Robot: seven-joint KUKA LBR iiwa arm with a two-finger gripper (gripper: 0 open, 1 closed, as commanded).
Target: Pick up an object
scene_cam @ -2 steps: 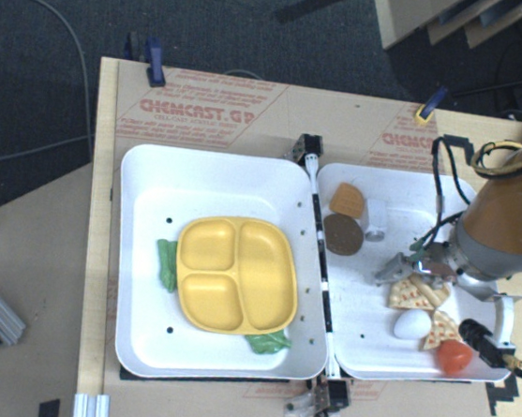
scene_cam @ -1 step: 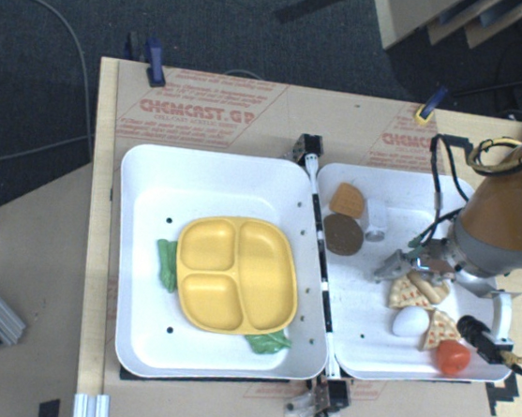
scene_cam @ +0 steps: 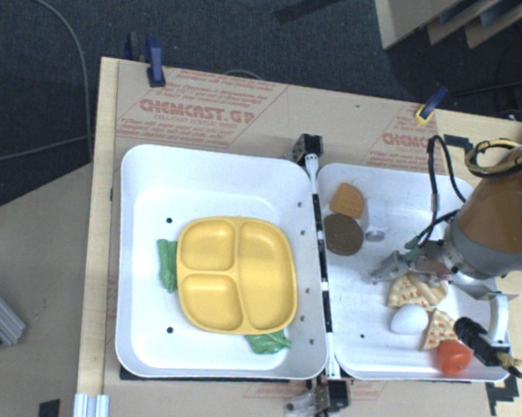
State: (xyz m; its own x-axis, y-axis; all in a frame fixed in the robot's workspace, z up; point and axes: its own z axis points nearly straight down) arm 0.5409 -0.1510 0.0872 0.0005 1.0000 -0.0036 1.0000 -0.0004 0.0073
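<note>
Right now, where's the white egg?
The white egg lies in the right bin, near its front edge, just below the waffle piece and left of the red tomato.

Two shallow white plastic bins (scene_cam: pixel 135 235) are sitting side by side. One yellow three-compartment plate (scene_cam: pixel 234 273) is lying in the left bin over two green leafy pieces (scene_cam: pixel 167 265). The right bin is holding one orange-brown bun (scene_cam: pixel 348 200), one dark brown disc (scene_cam: pixel 342 234), two waffle-patterned pieces (scene_cam: pixel 416 293), one white egg (scene_cam: pixel 408 319) and one red tomato (scene_cam: pixel 453 357).
</note>
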